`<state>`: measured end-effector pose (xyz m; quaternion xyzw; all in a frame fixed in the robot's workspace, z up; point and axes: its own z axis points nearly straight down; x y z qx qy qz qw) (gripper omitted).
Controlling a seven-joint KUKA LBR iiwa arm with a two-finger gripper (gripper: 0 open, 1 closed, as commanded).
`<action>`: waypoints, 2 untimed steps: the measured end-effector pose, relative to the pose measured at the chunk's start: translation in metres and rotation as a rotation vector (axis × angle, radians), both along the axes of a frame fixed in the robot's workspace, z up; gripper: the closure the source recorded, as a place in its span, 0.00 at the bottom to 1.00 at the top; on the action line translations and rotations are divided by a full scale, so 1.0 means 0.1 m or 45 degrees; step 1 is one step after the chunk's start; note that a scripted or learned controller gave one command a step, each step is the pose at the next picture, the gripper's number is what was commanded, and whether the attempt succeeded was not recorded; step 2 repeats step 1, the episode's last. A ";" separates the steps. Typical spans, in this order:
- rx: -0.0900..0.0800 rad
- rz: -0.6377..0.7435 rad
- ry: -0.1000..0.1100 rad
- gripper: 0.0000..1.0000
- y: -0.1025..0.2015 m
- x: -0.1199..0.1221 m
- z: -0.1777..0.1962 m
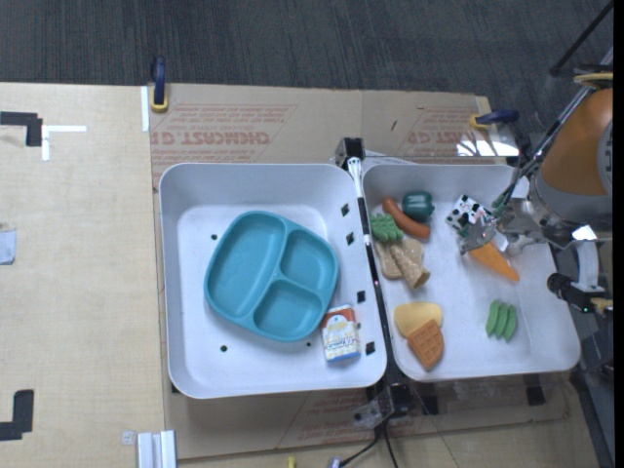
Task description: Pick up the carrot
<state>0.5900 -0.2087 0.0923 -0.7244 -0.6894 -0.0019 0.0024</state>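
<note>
The bench (78, 291) is carrying brown cardboard (253, 125) printed with mirrored red lettering I cannot read. The left bin (185, 359) is holding a teal divided plate (271, 276) and a small carton (340, 334) whose label is too small to make out. The grey arm (575, 164) is reaching into the right bin (546, 349), its pincer (485, 234) hanging just above the carrot (493, 261), which is lying near that bin's right side; whether the pincer is gripping it I cannot tell. Green beans (501, 320) are lying below.
</note>
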 end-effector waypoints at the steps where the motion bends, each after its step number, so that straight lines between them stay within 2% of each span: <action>1: -0.005 -0.004 0.001 1.00 -0.02 0.00 0.09; 2: -0.005 -0.004 0.001 1.00 -0.02 0.00 0.09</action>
